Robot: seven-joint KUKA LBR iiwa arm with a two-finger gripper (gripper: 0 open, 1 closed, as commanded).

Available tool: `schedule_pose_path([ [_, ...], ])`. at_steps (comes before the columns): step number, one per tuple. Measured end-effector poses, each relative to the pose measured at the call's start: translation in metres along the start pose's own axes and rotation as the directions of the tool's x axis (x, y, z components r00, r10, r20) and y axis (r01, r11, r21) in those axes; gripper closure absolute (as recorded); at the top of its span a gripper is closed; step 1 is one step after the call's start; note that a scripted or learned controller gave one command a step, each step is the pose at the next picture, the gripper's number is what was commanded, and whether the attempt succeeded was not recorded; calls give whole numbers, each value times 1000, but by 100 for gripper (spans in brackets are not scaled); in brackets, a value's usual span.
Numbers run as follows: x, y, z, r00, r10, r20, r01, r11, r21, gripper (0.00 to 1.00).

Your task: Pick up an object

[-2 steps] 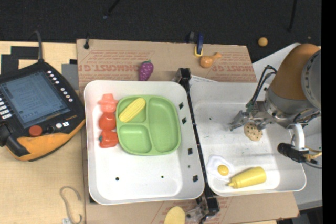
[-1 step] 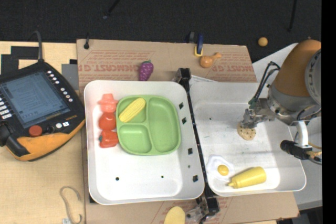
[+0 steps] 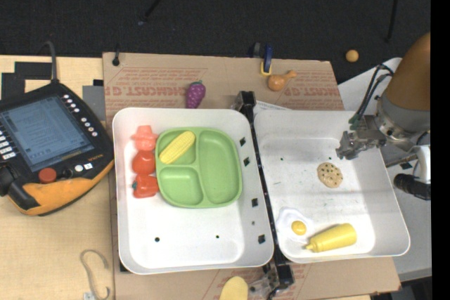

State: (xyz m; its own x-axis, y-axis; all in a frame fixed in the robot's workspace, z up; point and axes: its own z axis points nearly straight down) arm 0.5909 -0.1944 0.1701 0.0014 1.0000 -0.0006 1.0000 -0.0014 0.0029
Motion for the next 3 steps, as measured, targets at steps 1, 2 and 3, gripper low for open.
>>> schedule_pose_path([
  [1,-2,1,-53,1000,-1,1,1,1000,-1,100],
  [2,53,-20,-46,1000,-4,-4,4,1000,7,100],
  [3,94,-43,-59,1000,-3,-4,4,1000,7,100],
])
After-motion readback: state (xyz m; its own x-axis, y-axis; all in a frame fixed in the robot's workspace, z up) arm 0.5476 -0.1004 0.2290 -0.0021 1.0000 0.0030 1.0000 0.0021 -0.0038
